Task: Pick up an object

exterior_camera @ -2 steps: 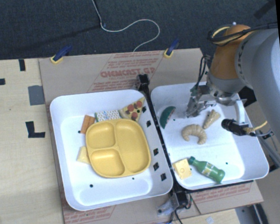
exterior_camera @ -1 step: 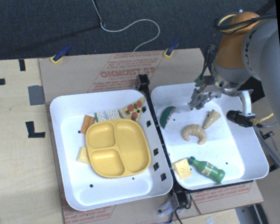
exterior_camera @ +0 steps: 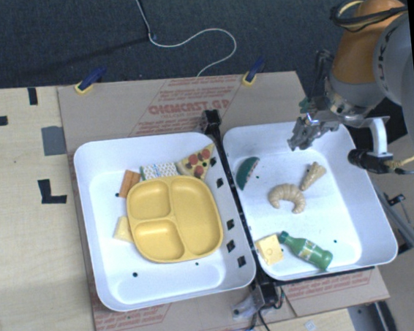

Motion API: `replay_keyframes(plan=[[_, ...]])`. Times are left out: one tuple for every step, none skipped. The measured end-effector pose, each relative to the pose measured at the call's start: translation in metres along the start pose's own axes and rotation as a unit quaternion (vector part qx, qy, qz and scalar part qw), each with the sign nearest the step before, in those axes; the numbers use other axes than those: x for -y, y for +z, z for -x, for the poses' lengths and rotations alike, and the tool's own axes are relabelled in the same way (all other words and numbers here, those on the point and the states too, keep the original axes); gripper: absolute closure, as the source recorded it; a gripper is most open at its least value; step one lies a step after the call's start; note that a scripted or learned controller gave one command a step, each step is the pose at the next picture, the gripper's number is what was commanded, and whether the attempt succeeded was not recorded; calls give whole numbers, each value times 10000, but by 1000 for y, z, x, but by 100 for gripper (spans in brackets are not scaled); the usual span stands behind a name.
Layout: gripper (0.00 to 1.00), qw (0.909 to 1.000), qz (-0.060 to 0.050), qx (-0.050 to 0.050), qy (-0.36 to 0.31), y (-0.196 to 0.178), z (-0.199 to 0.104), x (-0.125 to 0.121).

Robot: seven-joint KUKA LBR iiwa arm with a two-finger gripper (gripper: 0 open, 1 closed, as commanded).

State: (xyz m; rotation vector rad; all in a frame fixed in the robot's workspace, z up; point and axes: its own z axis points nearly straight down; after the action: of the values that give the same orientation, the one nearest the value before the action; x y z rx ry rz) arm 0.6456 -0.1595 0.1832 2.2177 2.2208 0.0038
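My gripper [exterior_camera: 300, 138] hangs over the back right part of the right bin [exterior_camera: 363, 255], with nothing visible between its fingers. Below it in that bin lie a tan croissant [exterior_camera: 288, 196], a small beige piece [exterior_camera: 312, 175], a dark green wedge [exterior_camera: 246, 169], a green bottle [exterior_camera: 306, 251] and a yellow cheese block [exterior_camera: 270, 250]. The beige piece is the nearest to the gripper, just below and to its right.
The left bin [exterior_camera: 109, 281] holds a yellow divided plate [exterior_camera: 174, 217], with a pizza slice [exterior_camera: 198, 160], an orange stick [exterior_camera: 129, 182], a patterned piece [exterior_camera: 157, 171] and a yellow wedge [exterior_camera: 121, 229] around it. A cable [exterior_camera: 194, 41] loops behind the bins.
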Motion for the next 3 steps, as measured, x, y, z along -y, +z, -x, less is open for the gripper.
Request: replay_keyframes(plan=[[100, 10000, 1, -1, -3, -44, -1, -1], [100, 10000, -34, -10, -16, -41, -53, 34], [100, 10000, -42, -8, -15, -32, -95, 59]])
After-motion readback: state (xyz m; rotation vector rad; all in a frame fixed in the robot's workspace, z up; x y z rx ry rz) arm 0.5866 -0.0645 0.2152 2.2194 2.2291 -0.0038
